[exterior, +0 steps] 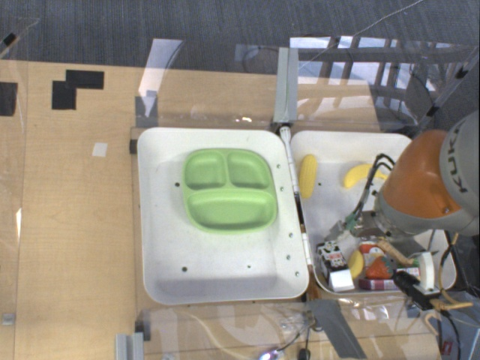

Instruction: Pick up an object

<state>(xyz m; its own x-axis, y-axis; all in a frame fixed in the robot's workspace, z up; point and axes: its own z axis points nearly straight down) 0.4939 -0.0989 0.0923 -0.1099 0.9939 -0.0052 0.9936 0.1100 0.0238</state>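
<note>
Down in the near part of the right bin [330,145] hangs the gripper [358,255], below the arm's orange band [417,182]; whether it is released or clenched cannot be told, for its tip is lost among small things. Just beside that tip lie a small yellow piece [356,264], a red object [377,270] and a white block [341,280], crowded together against this bin's near wall. Farther up the same bin rest two yellow banana-like objects: one [307,175] stands close to the wall shared with the left bin [161,201], the other [358,175] lies beside the arm. A green divided tray [228,189] sits in the left bin's middle.
</note>
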